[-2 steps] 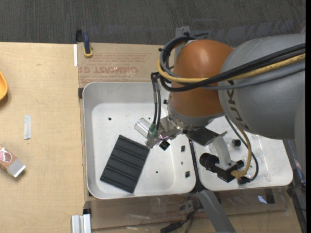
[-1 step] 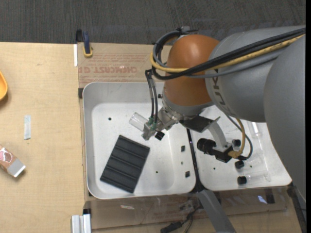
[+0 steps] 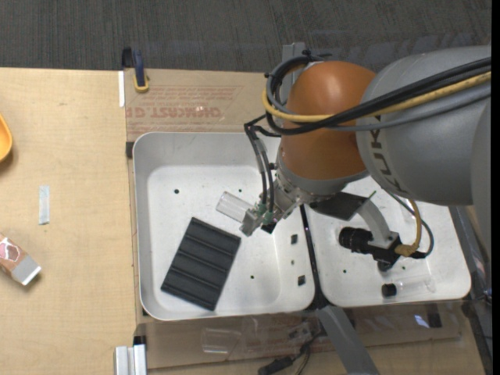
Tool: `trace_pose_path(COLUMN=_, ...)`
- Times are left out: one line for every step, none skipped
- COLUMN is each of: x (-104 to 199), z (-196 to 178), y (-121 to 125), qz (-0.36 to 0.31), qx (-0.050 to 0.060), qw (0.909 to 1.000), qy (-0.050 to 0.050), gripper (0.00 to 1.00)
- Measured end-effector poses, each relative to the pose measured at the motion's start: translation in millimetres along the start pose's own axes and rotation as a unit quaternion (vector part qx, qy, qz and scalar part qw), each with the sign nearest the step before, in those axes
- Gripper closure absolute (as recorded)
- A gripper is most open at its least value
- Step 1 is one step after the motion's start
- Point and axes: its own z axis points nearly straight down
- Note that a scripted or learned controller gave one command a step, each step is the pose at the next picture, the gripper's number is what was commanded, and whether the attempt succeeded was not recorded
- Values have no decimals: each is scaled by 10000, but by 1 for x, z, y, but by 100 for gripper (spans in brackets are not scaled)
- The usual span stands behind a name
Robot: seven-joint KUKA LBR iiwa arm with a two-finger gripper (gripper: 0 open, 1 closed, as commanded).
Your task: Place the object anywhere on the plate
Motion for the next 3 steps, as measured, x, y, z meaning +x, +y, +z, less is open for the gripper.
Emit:
trace_pose_path(x=33, z=18, y=-3, qz=-727, qx=2, qw=9974, qy=2, gripper=100)
trace_pose_path(x=-24, z=-27, y=-49, qz=-825, qx=-12, qw=9966, qy=-7, gripper=100)
trace_pose_path(x=-4, z=9, y=24, qz=-1273, qx=-4, qw=9919, qy=-3, gripper=100)
